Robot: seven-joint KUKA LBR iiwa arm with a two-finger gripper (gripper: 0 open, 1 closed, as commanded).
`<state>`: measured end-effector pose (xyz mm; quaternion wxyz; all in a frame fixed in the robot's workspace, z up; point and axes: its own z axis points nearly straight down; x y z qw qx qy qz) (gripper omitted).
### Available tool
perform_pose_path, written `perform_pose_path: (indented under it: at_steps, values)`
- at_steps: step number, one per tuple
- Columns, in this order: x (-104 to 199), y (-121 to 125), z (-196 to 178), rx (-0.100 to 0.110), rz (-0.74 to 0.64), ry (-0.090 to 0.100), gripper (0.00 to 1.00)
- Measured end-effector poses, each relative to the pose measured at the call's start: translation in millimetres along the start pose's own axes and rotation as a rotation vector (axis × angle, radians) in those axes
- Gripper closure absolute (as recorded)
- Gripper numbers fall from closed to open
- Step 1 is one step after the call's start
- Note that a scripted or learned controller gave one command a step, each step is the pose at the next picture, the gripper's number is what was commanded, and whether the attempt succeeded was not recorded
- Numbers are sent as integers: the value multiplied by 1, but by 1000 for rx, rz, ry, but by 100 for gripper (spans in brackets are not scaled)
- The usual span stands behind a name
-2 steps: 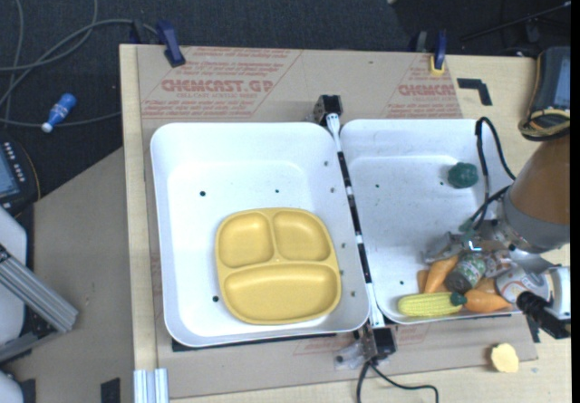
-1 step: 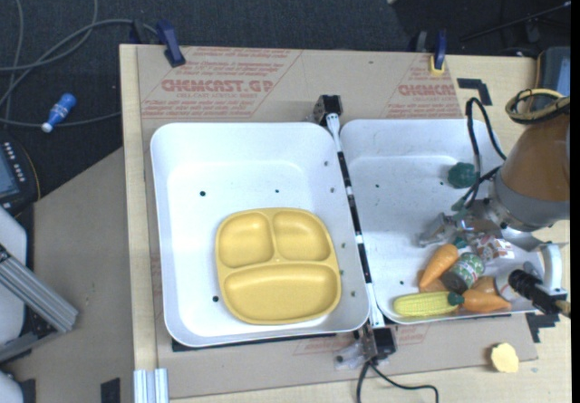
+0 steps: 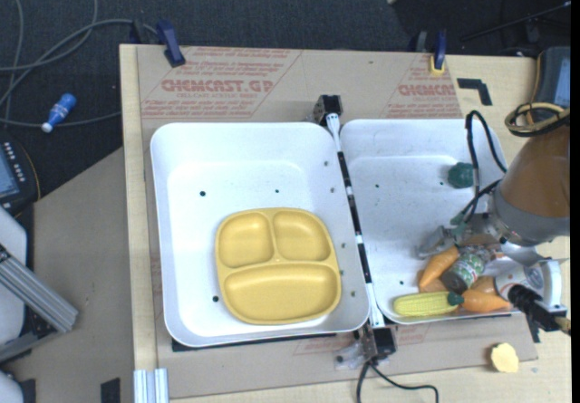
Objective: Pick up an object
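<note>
Gripper (image 3: 467, 252) down in right bin (image 3: 399, 211), near its lower right corner, arm (image 3: 535, 188) coming in from the right with orange band above the wrist. Gripper state not readable: tip buried among the objects and partly hidden by the wrist, so cannot tell whether anything is held.

Directly at the gripper: small dark can-like item (image 3: 467, 272), lying tilted, touching the carrots. Left carrot (image 3: 438, 267) angled, just beside the can. Second carrot (image 3: 485, 302) lower right, green end toward the corn. Corn (image 3: 424, 304) lying along the front wall of right bin, its right end touching the second carrot's green top. All four clustered tight in the lower right corner of right bin.

Teal ball (image 3: 460, 176) further back in right bin, well apart from the cluster, near the black cable (image 3: 478, 143) off the arm.

Left bin (image 3: 181, 175) touching right bin along the centre seam. Yellow tray (image 3: 276, 265), three compartments, flat in the front half of left bin.

Outside the bins: yellow lump (image 3: 505, 357) on bench (image 3: 272, 75) at front right. Blue clamps (image 3: 169, 43) at the bench's back edge. Blue bottle (image 3: 60, 111) on the floor, far left.
</note>
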<state>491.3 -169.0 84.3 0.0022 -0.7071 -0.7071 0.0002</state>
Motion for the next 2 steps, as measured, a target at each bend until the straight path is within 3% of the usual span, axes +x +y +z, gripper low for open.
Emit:
perform_pose_path:
  at_steps: [1,2]
  values:
    - [-1,2,-11,-5,0,-3,100]
    - [100,61,-106,-16,-12,-3,100]
